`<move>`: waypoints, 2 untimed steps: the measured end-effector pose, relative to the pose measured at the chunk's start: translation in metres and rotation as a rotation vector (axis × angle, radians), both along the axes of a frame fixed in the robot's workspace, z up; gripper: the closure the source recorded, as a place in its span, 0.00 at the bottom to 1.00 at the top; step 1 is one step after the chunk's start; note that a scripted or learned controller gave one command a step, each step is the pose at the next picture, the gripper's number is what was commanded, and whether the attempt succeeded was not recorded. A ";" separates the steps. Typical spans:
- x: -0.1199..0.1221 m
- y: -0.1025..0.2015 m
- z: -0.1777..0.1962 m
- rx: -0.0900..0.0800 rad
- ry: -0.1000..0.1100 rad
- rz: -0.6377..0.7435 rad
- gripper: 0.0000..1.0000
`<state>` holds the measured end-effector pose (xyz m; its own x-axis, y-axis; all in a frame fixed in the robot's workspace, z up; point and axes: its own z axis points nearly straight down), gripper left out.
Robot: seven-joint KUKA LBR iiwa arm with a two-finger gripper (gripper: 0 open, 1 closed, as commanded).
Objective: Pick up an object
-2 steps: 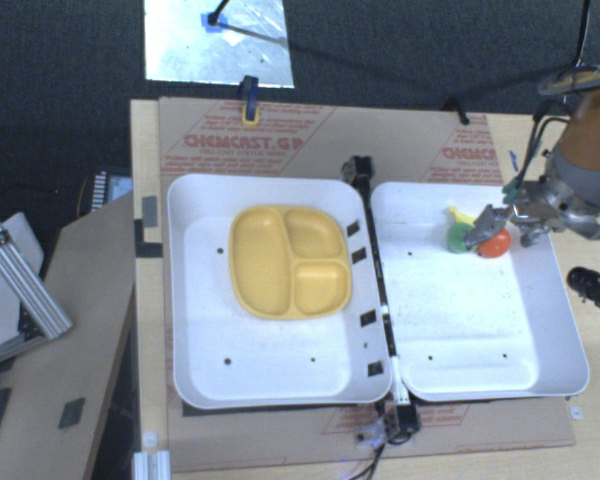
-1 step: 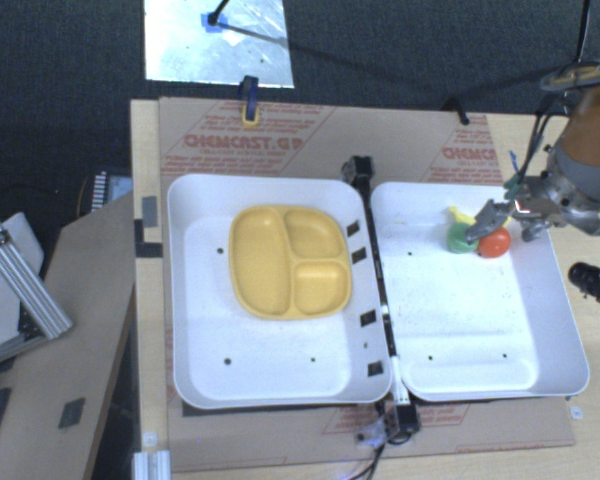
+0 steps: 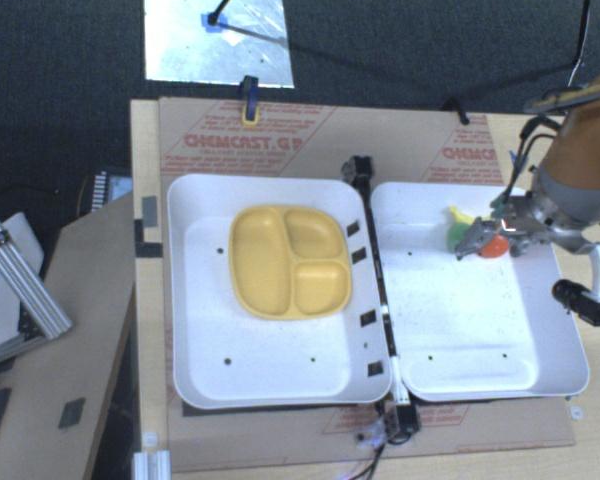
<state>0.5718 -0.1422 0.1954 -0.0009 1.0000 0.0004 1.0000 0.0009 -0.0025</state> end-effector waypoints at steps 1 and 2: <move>-0.008 0.006 -0.058 0.001 0.001 0.000 0.00; -0.008 0.006 -0.110 0.001 0.000 0.000 0.00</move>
<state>0.5637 -0.1361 0.0856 -0.0006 1.0000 0.0011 1.0000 0.0006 -0.0030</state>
